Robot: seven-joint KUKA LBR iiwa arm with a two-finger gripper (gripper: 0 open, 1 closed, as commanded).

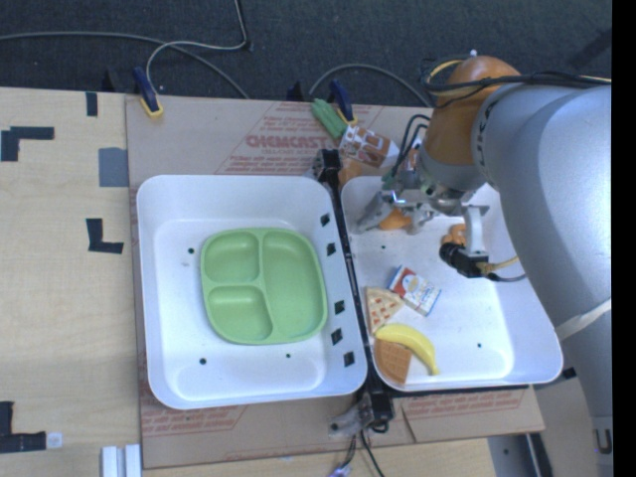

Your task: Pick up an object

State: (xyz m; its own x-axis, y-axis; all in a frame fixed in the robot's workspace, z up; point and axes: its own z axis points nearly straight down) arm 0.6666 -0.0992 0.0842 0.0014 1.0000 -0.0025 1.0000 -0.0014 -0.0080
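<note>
Right white bin point(517, 366): orange object point(396, 221) just beneath the tool point(397, 210), whose grip state I cannot tell.

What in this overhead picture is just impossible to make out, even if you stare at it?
- The claw: the arm's wrist covers it from above, so whether it is open or shut cannot be told.
- The orange thing under the claw: mostly hidden by it, so its kind is unclear.
- The small carton in the right bin: its print is too small to read.
- The brown item under the banana: partly covered.
</note>
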